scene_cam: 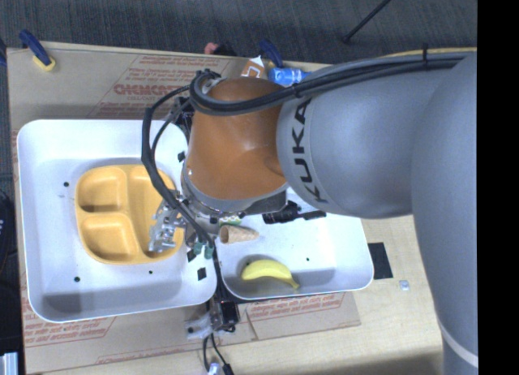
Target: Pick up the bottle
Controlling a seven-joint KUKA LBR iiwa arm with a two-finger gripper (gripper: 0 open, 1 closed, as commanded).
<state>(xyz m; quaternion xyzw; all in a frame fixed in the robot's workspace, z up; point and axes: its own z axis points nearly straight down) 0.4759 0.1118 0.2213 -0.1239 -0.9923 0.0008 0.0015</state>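
Tool: the metal tool sits low over the right rim of the yellow divided plastic tray in the left shallow white bin; you cannot tell whether it is released or clenched, and nothing can be seen in its grasp
Bottle: not clearly made out; a small blue-and-white object peeks past the arm at the far edge of the right shallow white bin and may be part of it, but you can't confirm
Progress: judged as barely begun; no bottle lifted, none seen at the tool, so locating, grasping and raising are all left
Arm: the bulky grey arm with the orange band lies across most of the right bin and hides its floor
Other items: a yellow banana lies near the front wall of the right bin; a tan cone-shaped object lies just behind it, close to the wrist
Edges: the tool is near the wall shared by the two bins; the tray rim is right under it, so expect a snag if you drop straight down
Open room: bare bin floor shows left of and in front of the tray; the cardboard-covered surface runs behind both bins
Watch: loose black cables loop off the wrist above the tray
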